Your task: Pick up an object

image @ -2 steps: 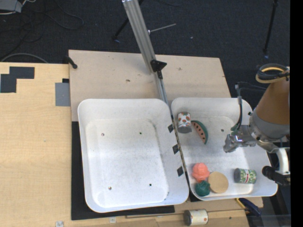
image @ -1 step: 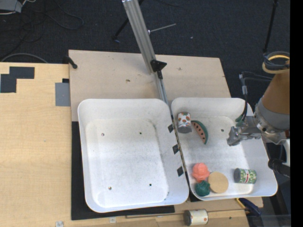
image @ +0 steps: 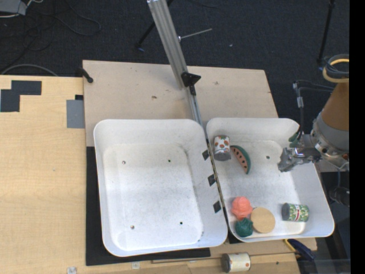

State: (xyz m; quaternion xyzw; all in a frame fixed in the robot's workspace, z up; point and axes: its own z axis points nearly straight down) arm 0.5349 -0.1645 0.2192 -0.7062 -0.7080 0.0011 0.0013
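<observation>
Grey tool (image: 287, 160) blurred; arm (image: 336, 116) cut off at right.

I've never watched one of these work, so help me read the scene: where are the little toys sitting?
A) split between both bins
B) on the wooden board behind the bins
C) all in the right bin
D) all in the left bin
C: the watermelon slice, small can and tan disc lie with the others in the right bin.

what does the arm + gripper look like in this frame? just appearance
The arm shows a broad orange-tan section above a grey wrist collar, with a pale yellowish ring at the top. The gripper is small, metallic grey, with a green speck on the bracket beside it. Finer detail is too blurred to read.
</observation>
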